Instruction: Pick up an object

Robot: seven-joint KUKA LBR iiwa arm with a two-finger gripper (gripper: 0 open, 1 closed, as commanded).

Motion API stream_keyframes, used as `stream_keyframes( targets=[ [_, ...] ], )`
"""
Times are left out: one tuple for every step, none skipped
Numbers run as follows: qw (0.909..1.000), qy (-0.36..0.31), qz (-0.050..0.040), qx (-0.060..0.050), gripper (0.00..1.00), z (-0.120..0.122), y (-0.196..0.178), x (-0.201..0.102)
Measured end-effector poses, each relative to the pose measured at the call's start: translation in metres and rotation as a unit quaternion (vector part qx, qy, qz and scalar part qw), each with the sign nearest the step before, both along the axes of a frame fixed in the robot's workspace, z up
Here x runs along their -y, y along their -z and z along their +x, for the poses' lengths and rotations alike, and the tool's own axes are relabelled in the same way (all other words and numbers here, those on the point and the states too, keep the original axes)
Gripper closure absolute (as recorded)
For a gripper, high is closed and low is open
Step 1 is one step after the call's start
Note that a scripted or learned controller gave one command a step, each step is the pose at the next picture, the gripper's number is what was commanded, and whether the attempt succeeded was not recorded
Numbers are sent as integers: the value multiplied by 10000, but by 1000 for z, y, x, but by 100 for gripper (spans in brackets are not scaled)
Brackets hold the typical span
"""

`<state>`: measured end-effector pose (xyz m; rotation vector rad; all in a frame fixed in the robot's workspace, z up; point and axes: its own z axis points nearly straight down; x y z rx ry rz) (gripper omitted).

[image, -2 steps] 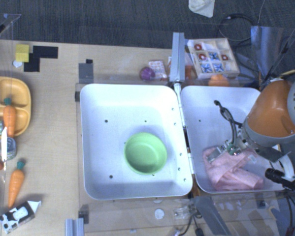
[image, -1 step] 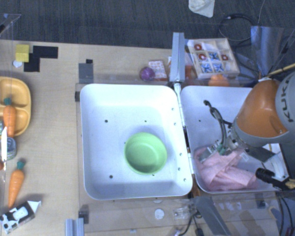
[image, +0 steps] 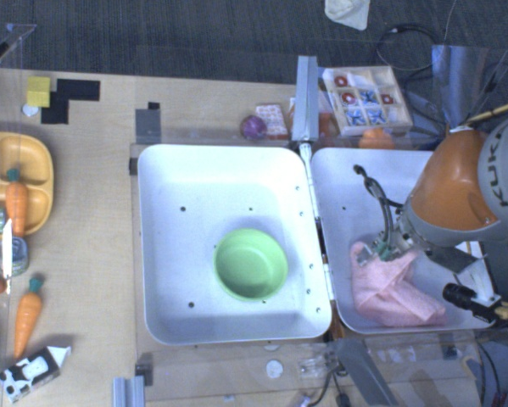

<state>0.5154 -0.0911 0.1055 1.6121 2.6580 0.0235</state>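
Note:
A crumpled pink cloth [image: 393, 288] lies in the right bin [image: 347, 185], toward its front. My gripper [image: 384, 248] is low in that bin, right at the cloth's upper left edge, with the grey and orange wrist behind it. A green bowl [image: 251, 264] sits upright in the left bin [image: 186, 185], near the front middle.
A yellow divided plate with a toy carrot [image: 16, 183] and more toy food sit on the bench at far left. A patterned box [image: 365, 98] and a purple ball [image: 253, 126] lie behind the bins. Cables run along the right side.

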Motion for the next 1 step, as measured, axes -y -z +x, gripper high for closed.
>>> stream_keyframes(
  targets=[
    [9918, 1272, 51, -130, 100, 58, -81, -82]
  ],
)
